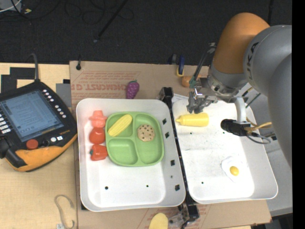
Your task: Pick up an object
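Observation:
A yellow mustard bottle [193, 120] lies on its side at the upper left of the right bin [248, 185], cap pointing left. My gripper [195, 106] hangs right over the bottle's top edge, reaching down from the grey and orange arm. A toy fried egg [232, 168] rests lower right in the same bin. In the left bin [124, 190] a green divided plate [125, 154] carries a corn cob [119, 124] and a cookie [146, 133]. Red and pink toy foods [97, 135] sit to the plate's left.
A purple grape bunch [132, 88] and a small orange piece [185, 80] lie on the cardboard behind the bins. A yellow item [158, 220] sits in front of them. A teach pendant [31, 123] rests at the far left.

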